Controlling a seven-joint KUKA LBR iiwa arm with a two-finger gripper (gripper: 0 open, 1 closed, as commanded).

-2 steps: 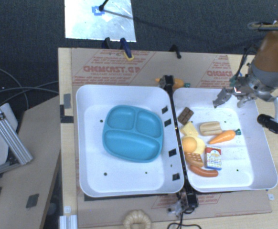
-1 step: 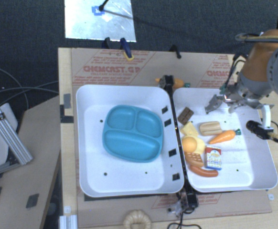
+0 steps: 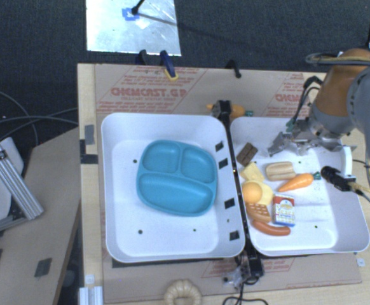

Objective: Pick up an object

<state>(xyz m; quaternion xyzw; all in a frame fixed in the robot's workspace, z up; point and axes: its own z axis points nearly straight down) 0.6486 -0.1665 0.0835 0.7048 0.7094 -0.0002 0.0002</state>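
Camera view has the gripper (image 3: 285, 142) hovering over the far side of the right bin (image 3: 350, 234), fingers spread, nothing between them. Just near of it lies a bread roll (image 3: 280, 169), with a carrot (image 3: 296, 182) to the right. A sausage (image 3: 271, 227) sits nearer. Over in the left bin (image 3: 118, 170) sits a blue tray (image 3: 177, 176).

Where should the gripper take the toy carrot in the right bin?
Grip the toy carrot across its thick middle, coming straight down from above. It lies flat and slanted, its narrow tip toward the bread roll side, so closing across the width on the wider half, away from the roll, looks safest.
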